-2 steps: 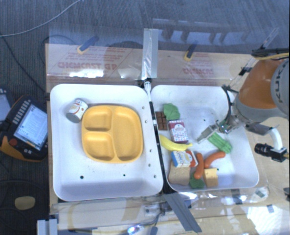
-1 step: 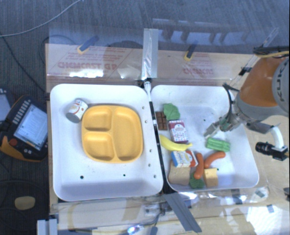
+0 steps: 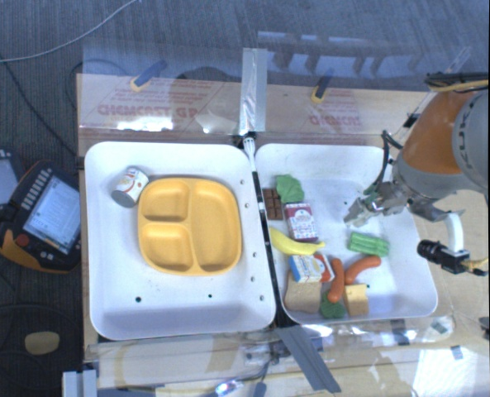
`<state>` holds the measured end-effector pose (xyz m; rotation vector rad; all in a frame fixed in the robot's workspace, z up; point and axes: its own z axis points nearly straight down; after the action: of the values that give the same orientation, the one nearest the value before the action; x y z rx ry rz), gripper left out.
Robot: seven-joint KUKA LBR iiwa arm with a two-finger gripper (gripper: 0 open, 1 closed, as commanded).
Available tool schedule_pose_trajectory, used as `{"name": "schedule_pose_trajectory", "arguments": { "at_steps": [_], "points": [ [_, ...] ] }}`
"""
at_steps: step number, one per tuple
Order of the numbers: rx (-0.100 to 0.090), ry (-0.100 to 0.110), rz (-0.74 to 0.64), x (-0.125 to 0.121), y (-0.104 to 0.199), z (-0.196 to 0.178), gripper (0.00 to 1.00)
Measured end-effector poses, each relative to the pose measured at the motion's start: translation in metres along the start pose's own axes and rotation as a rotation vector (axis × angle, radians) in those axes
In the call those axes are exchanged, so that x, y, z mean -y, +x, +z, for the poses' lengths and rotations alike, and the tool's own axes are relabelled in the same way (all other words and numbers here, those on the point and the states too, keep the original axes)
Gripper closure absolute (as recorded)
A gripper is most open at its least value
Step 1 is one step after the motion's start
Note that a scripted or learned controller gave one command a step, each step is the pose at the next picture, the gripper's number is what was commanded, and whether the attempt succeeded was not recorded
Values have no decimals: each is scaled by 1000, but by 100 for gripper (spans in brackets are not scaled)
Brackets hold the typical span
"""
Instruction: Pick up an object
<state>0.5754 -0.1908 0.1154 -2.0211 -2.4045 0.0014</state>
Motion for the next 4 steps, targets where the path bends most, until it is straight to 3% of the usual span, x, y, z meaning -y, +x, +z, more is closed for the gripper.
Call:
{"name": "schedule_pose_trajectory", "arguments": {
  "at_steps": [1,2,3,4],
  "points": [
    [0,0,0,0,0,0,0],
    [7,-16,21,38,10,24,0],
    [6,-18,20,36,10,14,100],
    [6,-17,21,36,10,15,0]
  ]
}}
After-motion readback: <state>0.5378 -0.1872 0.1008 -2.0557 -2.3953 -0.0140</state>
